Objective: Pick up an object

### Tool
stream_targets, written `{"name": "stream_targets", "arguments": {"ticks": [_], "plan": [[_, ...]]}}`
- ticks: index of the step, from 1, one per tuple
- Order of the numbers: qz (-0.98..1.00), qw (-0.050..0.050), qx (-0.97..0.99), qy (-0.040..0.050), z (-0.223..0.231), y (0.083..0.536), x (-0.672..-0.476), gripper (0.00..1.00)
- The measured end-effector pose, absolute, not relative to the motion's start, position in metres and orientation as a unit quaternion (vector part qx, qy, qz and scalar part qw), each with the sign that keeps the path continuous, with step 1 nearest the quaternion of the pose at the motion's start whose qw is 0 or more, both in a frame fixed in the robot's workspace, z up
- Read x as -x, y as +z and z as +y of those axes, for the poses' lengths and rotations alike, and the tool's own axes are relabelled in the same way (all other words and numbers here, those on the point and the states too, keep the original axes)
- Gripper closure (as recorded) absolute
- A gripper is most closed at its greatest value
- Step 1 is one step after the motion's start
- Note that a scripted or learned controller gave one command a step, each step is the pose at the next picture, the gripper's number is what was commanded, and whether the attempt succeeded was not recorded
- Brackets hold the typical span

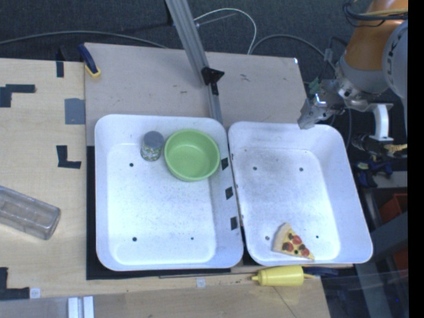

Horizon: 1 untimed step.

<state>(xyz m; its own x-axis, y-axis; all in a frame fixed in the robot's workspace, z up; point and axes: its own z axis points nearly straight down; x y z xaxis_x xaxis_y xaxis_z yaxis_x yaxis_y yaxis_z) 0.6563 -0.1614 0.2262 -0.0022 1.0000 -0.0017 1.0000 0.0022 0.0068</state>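
Starting at the left bin, I see a small grey-capped jar touching the green bowl up at its twelve o'clock edge. Those two crowd each other, so I skip them. In the right bin, the toy pizza slice lies alone at five o'clock, my easiest target. The gripper hovers at that bin's one o'clock rim, holding nothing; I cannot tell its jaw state. I judge I should swing toward six o'clock, center over the slice, and descend straight.
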Motion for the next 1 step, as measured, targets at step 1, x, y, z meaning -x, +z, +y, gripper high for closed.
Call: {"name": "stream_targets", "arguments": {"ticks": [1], "plan": [[0.708,0.001,-0.706,0.0004,-0.1609,0.2423,-0.6569,1.00]]}}
